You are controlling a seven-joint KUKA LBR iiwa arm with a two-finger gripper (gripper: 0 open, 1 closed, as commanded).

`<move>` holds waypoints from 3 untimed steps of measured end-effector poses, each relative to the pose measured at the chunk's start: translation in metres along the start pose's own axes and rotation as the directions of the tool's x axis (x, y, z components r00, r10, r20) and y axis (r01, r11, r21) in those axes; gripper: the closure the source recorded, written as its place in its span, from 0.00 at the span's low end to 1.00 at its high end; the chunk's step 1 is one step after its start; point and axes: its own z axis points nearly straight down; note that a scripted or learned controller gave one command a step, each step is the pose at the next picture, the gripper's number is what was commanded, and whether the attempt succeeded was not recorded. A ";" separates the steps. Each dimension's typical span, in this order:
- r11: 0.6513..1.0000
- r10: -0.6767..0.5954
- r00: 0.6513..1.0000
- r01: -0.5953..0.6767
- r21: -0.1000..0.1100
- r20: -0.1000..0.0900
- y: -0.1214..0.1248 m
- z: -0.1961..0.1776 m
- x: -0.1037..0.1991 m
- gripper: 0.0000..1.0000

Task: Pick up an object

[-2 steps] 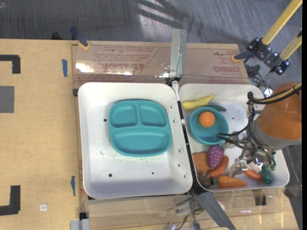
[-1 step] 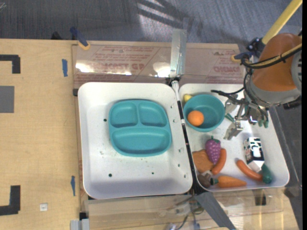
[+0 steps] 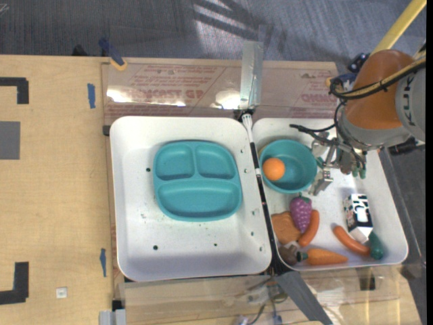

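Pale wood bench, seen from above at a slant, with two shallow white bins side by side. Left bin point(image 3: 128, 202) holds a teal divided plate point(image 3: 197, 180). Right bin point(image 3: 392, 215) is crowded: a teal bowl point(image 3: 298, 156) with an orange ball point(image 3: 274, 169) inside, purple grapes point(image 3: 302, 212) just below the bowl, a carrot point(image 3: 310, 227) touching the grapes, another carrot point(image 3: 325, 255) near the front wall, a third point(image 3: 352, 240) to its right, a brown piece point(image 3: 284, 227), and a black and white carton point(image 3: 358, 214).

My arm point(image 3: 379, 93) reaches in from the right. My gripper point(image 3: 329, 169) hangs at the bowl's right rim, above bare bin floor. I see nothing between its tips, and I cannot tell how far apart they stand.

No object is picked yet, I judge. Risks from here: coming down this close, I could strike the bowl's rim and tip it or roll the ball out. The grapes and carrots lie touching, so a grab there may catch two things or nudge both away.
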 end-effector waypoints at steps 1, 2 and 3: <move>0.966 0.258 0.966 -0.258 -0.027 -0.013 -0.025 0.019 0.063 0.00; 0.957 0.291 0.957 -0.291 -0.010 -0.002 0.000 0.017 0.029 0.00; 0.870 0.494 0.869 -0.494 0.003 -0.019 0.007 0.018 0.030 0.00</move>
